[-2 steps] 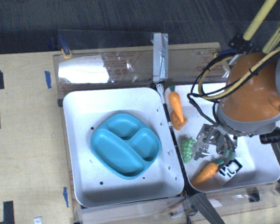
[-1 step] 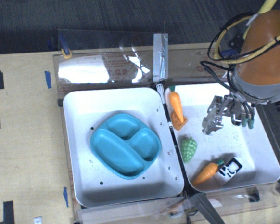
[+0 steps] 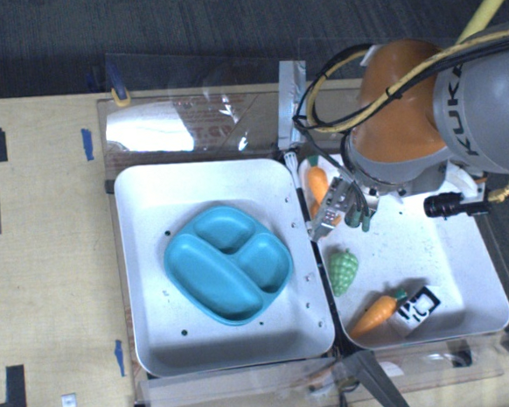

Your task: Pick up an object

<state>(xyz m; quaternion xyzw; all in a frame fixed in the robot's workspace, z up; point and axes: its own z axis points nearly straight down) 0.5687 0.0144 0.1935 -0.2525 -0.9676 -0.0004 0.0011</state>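
Note:
My gripper (image 3: pixel 344 218) hangs over the upper left part of the right bin (image 3: pixel 469 260), below the arm's orange band. Its fingers stand apart, open, with nothing between them. An orange carrot-like piece (image 3: pixel 317 184) lies just to the upper left of the fingers, against the bin's left wall. A green, bumpy toy fruit (image 3: pixel 343 270) rests a little below the gripper. Further down lies a carrot (image 3: pixel 374 314), and beside it a black and white object (image 3: pixel 418 306).
The left bin (image 3: pixel 150 329) holds a blue divided plate (image 3: pixel 228 263). A ridge where the two bins meet (image 3: pixel 320 272) runs just left of the gripper. Cables loop above the wrist.

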